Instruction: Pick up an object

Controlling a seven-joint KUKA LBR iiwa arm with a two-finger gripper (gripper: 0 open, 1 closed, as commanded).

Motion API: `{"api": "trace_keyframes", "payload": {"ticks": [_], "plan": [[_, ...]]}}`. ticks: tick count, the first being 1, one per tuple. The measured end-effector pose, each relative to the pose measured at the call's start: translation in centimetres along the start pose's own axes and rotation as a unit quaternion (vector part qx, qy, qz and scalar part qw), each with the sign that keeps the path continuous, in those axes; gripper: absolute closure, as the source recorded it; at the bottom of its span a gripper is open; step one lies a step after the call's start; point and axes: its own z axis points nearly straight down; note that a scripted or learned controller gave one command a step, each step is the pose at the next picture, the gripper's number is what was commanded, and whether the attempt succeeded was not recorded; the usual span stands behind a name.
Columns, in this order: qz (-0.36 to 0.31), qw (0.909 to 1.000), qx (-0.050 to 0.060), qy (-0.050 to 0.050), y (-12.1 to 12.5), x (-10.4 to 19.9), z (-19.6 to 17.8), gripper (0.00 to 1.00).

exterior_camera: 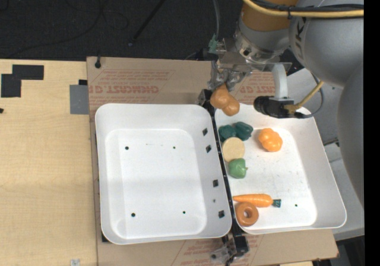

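Observation:
My gripper point(228, 89) hangs over the far left corner of the right bin point(309, 167), shut on a brown-orange bread-like piece point(225, 101) that sits between its fingers, above the bin's rim. Below it in the right bin lie a dark green vegetable point(236, 130), a pale yellow round piece point(233, 149), a small green pepper point(237, 168), an orange pepper point(270, 139), a carrot point(254, 200) and a brown donut point(246, 215).
The left bin point(154, 170) stands beside the right one, and their rims meet at a divider with black clips point(215, 164). A black cable fitting point(274, 106) juts from the arm over the right bin's far edge. Cardboard point(148, 81) lies under both bins.

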Motion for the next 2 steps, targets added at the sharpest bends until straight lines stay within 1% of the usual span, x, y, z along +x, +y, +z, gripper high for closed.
{"api": "trace_keyframes", "payload": {"ticks": [1,2], "plan": [[0.004,0.9999,0.010,-0.001,-2.8,-0.1,3.9,1.00],[0.002,0.9999,0.011,-0.001,-7.0,2.8,4.9,1.00]]}}
